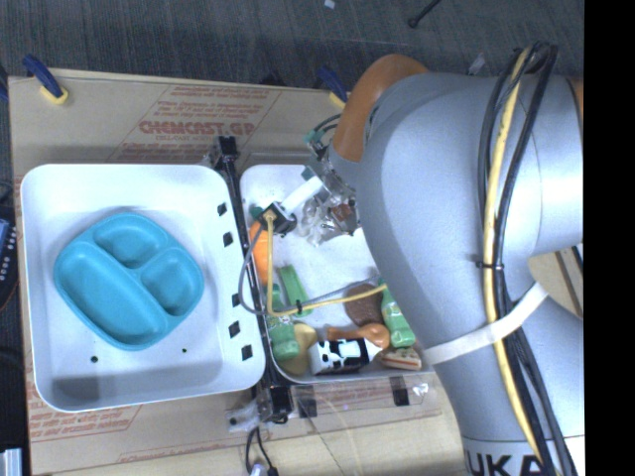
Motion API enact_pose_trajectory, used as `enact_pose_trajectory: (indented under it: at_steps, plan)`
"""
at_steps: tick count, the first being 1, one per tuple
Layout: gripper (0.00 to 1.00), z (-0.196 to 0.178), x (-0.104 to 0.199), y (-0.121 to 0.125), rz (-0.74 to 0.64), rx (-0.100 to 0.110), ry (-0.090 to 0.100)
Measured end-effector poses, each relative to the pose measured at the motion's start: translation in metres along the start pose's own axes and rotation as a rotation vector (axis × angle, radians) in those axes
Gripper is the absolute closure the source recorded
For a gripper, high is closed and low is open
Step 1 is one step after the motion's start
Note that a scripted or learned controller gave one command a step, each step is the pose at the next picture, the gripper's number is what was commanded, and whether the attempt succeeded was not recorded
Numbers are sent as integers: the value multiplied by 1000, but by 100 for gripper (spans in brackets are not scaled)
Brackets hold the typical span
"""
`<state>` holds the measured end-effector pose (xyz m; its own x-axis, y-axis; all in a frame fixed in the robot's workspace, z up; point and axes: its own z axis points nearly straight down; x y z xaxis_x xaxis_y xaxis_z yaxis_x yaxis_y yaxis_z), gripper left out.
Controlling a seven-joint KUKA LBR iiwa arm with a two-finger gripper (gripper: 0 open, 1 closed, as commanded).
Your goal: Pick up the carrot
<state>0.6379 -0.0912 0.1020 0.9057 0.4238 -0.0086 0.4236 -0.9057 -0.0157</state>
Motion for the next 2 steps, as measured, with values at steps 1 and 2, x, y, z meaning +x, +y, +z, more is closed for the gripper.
enact_pose_trajectory:
  at_steps: [1,2]
  plan:
    - [0,1,0,-1,-3,1,-1]
    - [100,-9,1,-3,-14,6,-4]
